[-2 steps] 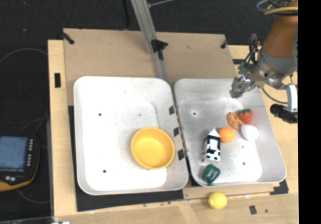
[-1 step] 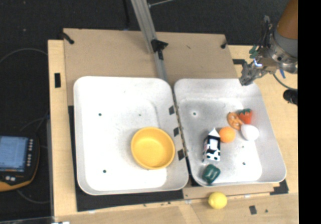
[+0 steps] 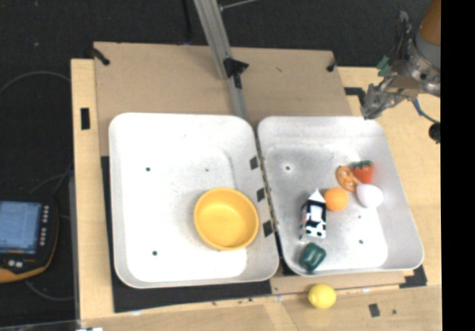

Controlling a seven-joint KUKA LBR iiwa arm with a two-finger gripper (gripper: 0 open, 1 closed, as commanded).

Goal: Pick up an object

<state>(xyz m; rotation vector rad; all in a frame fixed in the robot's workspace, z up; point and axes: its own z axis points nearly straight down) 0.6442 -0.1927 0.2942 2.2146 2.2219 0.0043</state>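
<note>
My gripper hangs at the far right, just past the back right corner of the right bin, above the bench and holding nothing that I can see. In that bin lie a black-and-white carton, an orange ball, a white egg shape, a red fruit with a small orange piece beside it, and a green object near the front rim. A yellow bowl sits upright in the left bin.
A yellow lemon lies on the bench in front of the right bin, outside it. A slanted metal pole rises behind the two bins. A handheld pendant rests off the bench at the far left.
</note>
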